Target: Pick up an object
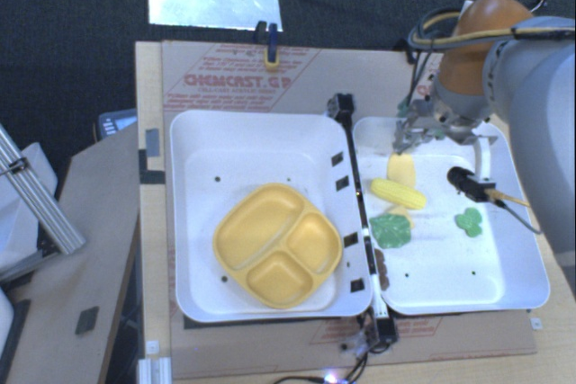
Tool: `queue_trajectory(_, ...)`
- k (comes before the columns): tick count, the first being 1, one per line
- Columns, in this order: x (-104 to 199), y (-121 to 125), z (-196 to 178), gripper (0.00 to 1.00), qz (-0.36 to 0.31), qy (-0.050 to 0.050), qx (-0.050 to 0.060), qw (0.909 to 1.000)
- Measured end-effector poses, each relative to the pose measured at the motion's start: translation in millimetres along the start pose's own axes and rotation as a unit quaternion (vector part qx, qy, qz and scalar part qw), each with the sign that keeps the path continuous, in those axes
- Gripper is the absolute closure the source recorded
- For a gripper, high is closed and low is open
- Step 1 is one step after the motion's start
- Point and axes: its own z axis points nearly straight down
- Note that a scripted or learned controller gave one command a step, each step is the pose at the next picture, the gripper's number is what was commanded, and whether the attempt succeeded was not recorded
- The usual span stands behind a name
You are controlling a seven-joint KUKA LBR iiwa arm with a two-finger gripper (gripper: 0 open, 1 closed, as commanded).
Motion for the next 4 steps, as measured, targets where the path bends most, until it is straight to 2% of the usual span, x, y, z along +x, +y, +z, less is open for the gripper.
queue_trajectory(1, -68.1, -62.1, -120.3, 1.00, 0.009, -0.002, 0.000, 1.0000)
queue_trajectory(2, 8.9, -26.0, 8.1, 1.00, 0.001, 0.003, 0.006, 1.0000)
queue_trajectory(3, 71.9, 1.7, -94.5, 1.00, 0.000, 0.002, -0.001, 1.0000)
queue_trajectory(4, -6.8, -92.3, -126.6, 1.00, 0.010, 0.000, 0.005, 0.9999)
